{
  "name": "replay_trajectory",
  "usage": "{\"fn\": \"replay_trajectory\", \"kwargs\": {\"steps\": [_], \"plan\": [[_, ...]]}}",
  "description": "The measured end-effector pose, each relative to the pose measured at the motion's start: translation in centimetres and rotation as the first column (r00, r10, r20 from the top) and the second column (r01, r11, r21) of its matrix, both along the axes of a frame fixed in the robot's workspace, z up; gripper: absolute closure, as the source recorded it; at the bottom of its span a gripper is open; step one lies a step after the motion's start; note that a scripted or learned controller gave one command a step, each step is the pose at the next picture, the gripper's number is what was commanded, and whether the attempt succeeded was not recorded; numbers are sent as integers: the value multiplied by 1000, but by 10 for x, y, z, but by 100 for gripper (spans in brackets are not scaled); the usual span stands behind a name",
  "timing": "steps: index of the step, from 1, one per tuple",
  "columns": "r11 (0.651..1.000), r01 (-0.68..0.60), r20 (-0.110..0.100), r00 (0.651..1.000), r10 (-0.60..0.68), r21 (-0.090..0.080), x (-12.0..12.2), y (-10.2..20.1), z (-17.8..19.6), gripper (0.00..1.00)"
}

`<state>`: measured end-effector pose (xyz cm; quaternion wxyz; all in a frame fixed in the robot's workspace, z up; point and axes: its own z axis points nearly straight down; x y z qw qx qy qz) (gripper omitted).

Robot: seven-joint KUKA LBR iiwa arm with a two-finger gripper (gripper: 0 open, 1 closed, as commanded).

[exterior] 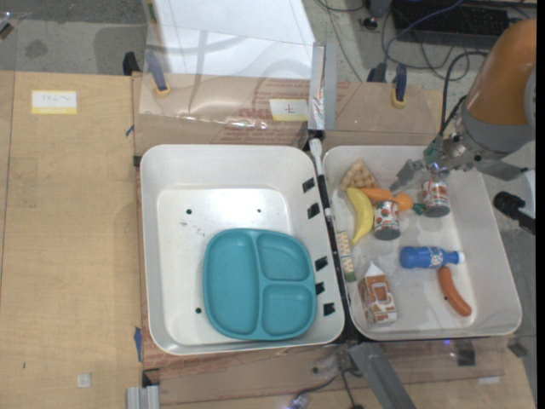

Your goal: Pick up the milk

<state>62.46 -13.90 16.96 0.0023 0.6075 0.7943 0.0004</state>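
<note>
The milk (377,299) is a small brown and white carton lying near the front left corner of the right bin (502,267). My gripper (423,180) hangs over the back of that bin, well behind and to the right of the carton. Its fingers stand open with nothing between them, just above a red and white can (435,198).
The right bin also holds a waffle (359,175), a banana (361,214), a carrot (385,196), a second can (386,220), a blue bottle (428,257) and a hot dog (454,292). A teal divided plate (258,285) lies in the left bin (162,228).
</note>
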Motion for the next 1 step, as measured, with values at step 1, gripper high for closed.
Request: {"fn": "replay_trajectory", "kwargs": {"steps": [1], "plan": [[999, -34, -5, 999, 34, 3, -70, 45, -60, 0]]}}
